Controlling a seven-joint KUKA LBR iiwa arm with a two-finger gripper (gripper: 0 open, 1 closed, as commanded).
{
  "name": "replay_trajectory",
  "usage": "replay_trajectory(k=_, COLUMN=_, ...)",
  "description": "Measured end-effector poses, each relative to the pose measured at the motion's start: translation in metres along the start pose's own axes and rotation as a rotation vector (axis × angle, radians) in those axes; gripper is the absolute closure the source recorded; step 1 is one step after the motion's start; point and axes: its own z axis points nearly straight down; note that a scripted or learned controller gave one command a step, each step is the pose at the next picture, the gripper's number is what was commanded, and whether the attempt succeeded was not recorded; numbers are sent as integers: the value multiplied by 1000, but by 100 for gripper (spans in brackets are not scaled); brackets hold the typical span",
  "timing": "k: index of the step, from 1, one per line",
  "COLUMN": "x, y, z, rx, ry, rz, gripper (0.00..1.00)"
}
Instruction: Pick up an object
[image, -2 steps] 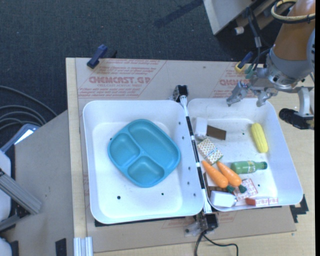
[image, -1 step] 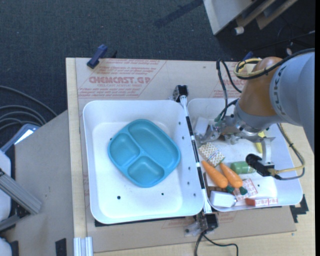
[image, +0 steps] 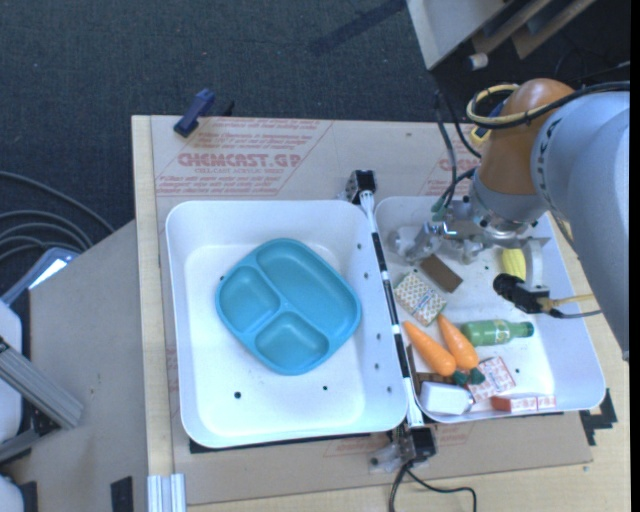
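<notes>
Worktop (image: 250, 160) boards carry two white bins side by side. Next in size, the grey arm (image: 590, 150) comes in from the right, with an orange band (image: 520, 140) above its wrist. It reaches down into the right bin (image: 575, 365), near that bin's top left corner. The left bin (image: 200, 400) holds a blue tray (image: 288, 305) with three parts, lying flat in the middle.

The pincer (image: 432, 240) sits low over the right bin, just above a brown block (image: 438, 273). Whether its fingers are apart or together cannot be told, and nothing can be seen between them.

Small things lie in the right bin. A green bottle (image: 497, 331) lies on its side. Two orange carrots (image: 445, 347) lie side by side just left of it. A checked pack (image: 419, 296) lies between the block and the carrots. A yellow thing (image: 513, 263) shows under the arm. A white box (image: 445, 399) and a red and white pack (image: 495, 378) lie near the front edge.
</notes>
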Motion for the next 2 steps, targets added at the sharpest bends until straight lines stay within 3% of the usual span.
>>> replay_trajectory(k=1, x=-15, y=-1, z=-1, rx=-10, ry=1, rz=1, gripper=0)
replay_trajectory(k=2, x=-15, y=-1, z=-11, rx=-10, ry=1, rz=1, gripper=100)
